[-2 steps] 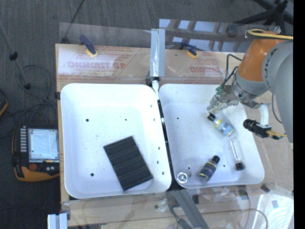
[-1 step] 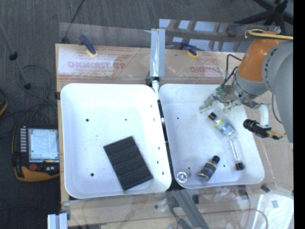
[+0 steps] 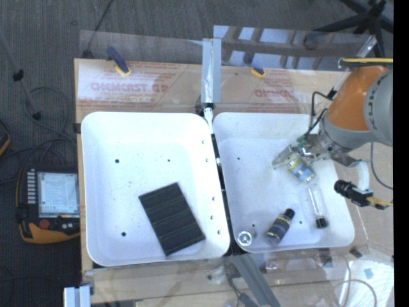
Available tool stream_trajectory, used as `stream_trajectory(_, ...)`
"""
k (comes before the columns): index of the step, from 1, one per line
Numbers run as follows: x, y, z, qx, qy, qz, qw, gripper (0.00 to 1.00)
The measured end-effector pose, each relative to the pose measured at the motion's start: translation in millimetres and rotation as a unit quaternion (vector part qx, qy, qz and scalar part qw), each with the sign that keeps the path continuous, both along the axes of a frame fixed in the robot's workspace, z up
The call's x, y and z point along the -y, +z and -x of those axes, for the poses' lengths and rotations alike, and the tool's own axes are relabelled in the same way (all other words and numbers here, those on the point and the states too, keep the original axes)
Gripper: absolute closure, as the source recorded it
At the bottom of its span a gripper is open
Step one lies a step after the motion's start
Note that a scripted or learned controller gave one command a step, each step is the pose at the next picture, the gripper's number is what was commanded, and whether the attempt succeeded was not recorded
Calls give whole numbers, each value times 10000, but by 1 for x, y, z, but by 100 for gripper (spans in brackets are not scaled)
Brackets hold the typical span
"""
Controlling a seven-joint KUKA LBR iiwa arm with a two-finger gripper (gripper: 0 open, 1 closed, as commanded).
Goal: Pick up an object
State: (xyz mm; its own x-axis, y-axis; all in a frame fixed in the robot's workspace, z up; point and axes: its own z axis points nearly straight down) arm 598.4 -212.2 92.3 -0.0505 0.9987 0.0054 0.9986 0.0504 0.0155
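Note:
In the right bin (image 3: 255,139), my gripper (image 3: 293,158) hangs low over the upper right part, at the end of the grey arm with the orange band (image 3: 354,104). A small object with blue and yellowish marks (image 3: 299,169) lies right at its tip; whether it is gripped is unclear. A dark little bottle (image 3: 280,226) lies near the front wall. A clear vial with a dark cap (image 3: 317,208) rests to its right. A small round silver piece (image 3: 244,238) sits in the front left corner. A black ridged slab (image 3: 171,218) lies in the left bin (image 3: 108,139).
Both bins sit side by side, meeting at a rim (image 3: 216,171). A clear panel with clamps (image 3: 147,85) stands behind them. A handheld control pad (image 3: 48,203) lies on the floor to the left. Cables trail from the arm at the right.

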Motion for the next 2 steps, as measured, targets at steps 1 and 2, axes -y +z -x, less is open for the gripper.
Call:
stream_trajectory(1,3,8,1,2,-10,34,10000,100)
stream_trajectory(2,-66,112,-71,-75,-598,35,9982,100)
